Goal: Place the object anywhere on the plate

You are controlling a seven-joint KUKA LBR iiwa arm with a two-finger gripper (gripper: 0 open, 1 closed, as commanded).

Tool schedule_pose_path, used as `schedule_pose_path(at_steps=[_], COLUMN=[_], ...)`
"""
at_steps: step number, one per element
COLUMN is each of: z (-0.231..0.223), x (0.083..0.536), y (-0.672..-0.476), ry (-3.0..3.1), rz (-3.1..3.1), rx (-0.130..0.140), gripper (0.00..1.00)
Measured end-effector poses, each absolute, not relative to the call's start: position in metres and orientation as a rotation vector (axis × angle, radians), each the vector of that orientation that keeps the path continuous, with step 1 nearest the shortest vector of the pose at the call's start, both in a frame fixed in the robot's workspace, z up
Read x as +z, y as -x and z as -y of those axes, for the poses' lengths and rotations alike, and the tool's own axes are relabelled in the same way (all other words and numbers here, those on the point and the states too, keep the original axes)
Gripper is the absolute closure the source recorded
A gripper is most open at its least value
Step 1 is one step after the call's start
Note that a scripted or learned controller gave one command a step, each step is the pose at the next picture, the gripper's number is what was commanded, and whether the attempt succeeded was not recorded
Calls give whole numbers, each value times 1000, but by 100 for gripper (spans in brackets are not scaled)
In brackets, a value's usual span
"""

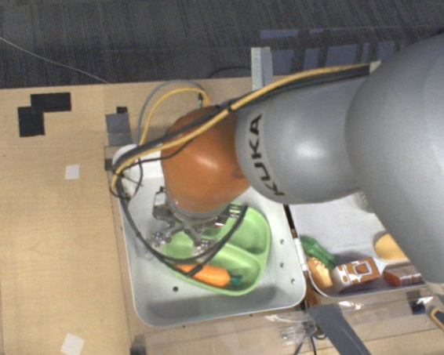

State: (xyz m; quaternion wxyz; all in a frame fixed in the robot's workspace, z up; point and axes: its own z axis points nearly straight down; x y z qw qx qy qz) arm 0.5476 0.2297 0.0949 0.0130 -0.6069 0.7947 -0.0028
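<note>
Jaws [187,233] over green plate [254,240] — carrot [211,275] just below, on it.

Gripper [187,233] hangs over green divided plate [252,240] in left bin [220,307]. Toy carrot [210,276] on plate just below gripper. Right bin [331,236], to its right, holds small toy foods.

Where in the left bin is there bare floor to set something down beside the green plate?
Bare floor in the left bin runs along its near wall, in front of the green plate, and at the near-left corner. The plate's near edge bears a carrot; the gripper crowds its middle. The right bin's near edge is cluttered.
</note>
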Motion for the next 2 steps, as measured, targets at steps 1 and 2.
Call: schedule_pose_path(at_steps=[1, 2], z=[-229, -228], x=[95, 96], y=[-525, -506], ry=[2126, 2143], rz=[-2273, -2251], rx=[-13, -20], gripper=[0, 0])
